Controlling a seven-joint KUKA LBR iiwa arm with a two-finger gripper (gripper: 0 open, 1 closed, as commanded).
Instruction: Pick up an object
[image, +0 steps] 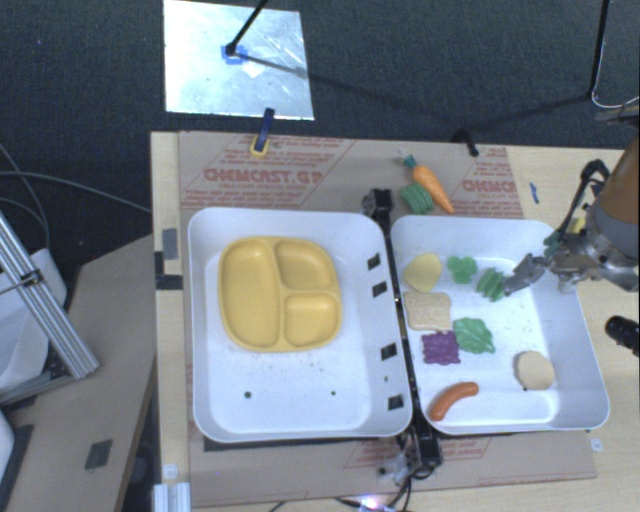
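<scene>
The right bin holds several toy foods: a yellow round piece, a green floret, a dark green piece, a bread slice, a purple piece, a green leafy piece, an orange sausage and a beige bun. My gripper reaches in from the right over the bin's upper part. Its tip sits just right of the dark green piece, close to it or touching it. Nothing is seen held.
The left bin carries a yellow divided plate. A toy carrot lies on the cardboard behind the right bin. A black hinge strip runs between the bins. A metal frame stands at the left.
</scene>
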